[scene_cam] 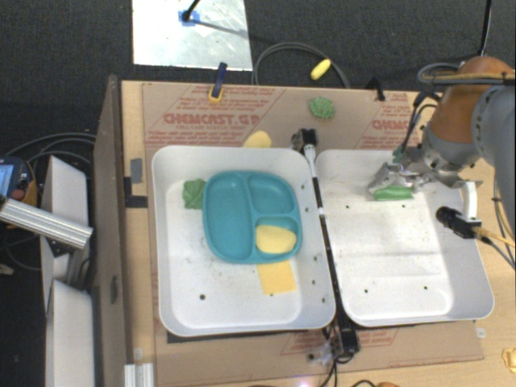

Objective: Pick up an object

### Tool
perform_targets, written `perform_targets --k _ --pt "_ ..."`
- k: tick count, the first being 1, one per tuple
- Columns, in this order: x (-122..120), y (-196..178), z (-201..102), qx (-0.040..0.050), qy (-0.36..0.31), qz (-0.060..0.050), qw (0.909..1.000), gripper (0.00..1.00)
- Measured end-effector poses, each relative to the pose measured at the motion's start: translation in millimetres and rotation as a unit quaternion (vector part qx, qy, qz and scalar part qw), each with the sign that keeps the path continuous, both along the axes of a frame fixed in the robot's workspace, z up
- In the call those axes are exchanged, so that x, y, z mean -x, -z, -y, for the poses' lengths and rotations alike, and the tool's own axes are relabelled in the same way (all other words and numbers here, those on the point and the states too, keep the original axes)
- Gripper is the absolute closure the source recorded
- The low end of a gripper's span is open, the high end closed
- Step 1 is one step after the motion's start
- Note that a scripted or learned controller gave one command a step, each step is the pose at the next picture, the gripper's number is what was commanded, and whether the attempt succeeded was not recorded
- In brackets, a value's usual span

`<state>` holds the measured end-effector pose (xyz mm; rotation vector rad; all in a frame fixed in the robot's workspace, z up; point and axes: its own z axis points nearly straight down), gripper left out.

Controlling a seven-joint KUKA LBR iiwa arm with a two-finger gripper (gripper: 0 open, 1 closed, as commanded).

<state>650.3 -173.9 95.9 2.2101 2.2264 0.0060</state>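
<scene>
Left bin: a teal tray with three compartments; a yellow lump sits in its lower right compartment. A green piece lies at the tray's left edge, and a flat yellow square lies on the bin floor just below the tray. Right bin: a green object lies near the upper rim, and my gripper is directly over it, touching or nearly so. I cannot tell whether my fingers are open or closed on it.

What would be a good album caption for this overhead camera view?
Robot arm's gripper low over a green object in the right bin; a teal divided plate sits in the left bin.
</scene>
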Motion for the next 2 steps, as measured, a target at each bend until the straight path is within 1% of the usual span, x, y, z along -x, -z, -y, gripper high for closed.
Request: perform_targets --k 1,2 --pt "110 -83 -60 -0.0021 0.002 -0.004 1.0 1.0" --pt "99 -112 -108 -0.0006 -0.001 -0.001 1.0 1.0"
